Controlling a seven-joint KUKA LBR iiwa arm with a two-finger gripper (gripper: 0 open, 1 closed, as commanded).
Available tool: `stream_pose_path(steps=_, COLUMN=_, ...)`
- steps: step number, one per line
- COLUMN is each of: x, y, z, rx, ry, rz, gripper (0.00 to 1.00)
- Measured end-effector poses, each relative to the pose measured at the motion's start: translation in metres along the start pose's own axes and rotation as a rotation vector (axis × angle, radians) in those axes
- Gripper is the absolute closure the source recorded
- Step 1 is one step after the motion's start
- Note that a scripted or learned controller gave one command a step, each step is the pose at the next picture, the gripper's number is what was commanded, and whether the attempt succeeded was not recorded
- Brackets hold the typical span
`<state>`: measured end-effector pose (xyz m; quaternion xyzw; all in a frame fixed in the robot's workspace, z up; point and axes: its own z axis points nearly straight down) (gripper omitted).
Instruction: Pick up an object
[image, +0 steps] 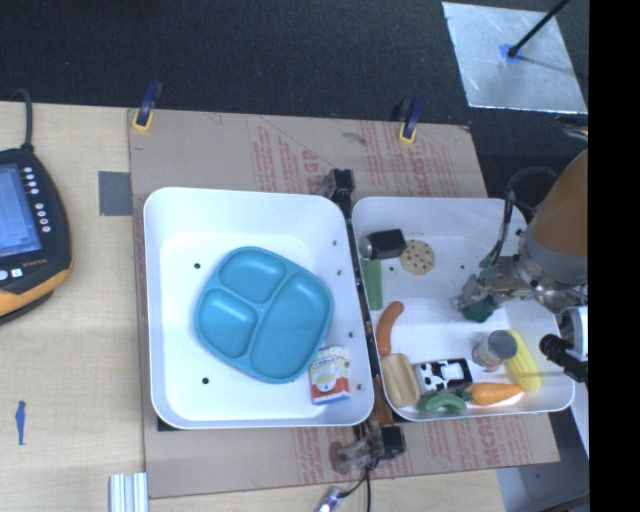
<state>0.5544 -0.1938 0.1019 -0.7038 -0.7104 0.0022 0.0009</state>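
Corn cob (523, 360), likeliest pick, lies just right of the grey can (493, 350) in right bin (440, 213); gripper (484, 297) hovers just above the can w/ nothing btwn its spread fingers, so center over cob, descend straight.

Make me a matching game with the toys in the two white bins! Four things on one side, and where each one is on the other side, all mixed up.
Things:
1. blue plate
2. cookie
3. corn
4. small carton

Places:
A. top part of the right bin
B. lower right of the left bin, beside the plate
C. middle of the left bin
D. right side of the right bin, near the bottom

Pairs: 1-C, 2-A, 3-D, 4-B
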Motion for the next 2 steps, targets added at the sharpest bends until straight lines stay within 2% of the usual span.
stream_pose_path(steps=1, x=0.021, y=0.043, z=0.010, rx=-0.001, ry=0.001, rz=0.003, gripper=1.00)
stream_pose_path(steps=2, x=0.030, y=-0.022, z=0.009, rx=-0.001, ry=0.001, rz=0.003, gripper=1.00)
